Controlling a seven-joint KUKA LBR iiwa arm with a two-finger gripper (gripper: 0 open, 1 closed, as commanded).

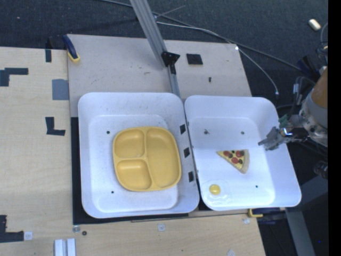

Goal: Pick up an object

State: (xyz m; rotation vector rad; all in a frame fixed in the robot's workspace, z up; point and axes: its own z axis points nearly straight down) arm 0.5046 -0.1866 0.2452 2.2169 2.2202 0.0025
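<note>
Tool (270, 141) hovers at right bin's (266, 108) right wall, apart from contents; can't tell its grip state. Pizza slice (235, 158) lies flat mid-bin, yellow round piece (214, 189) near front-left corner. Left bin (90, 159) holds yellow divided plate (146, 158) on worktop (32, 143).

The pale wooden bench (32, 159) carries two shallow white bins side by side. The left bin (93, 143) sits at about 7 o'clock from the view's centre, the right bin (234, 111) at about 4 o'clock, their inner rims touching. A blue-and-yellow clamp (71, 48) grips the board's corner at 10 o'clock. Dark tape patches (59, 88) dot the bench at 9 o'clock.
</note>
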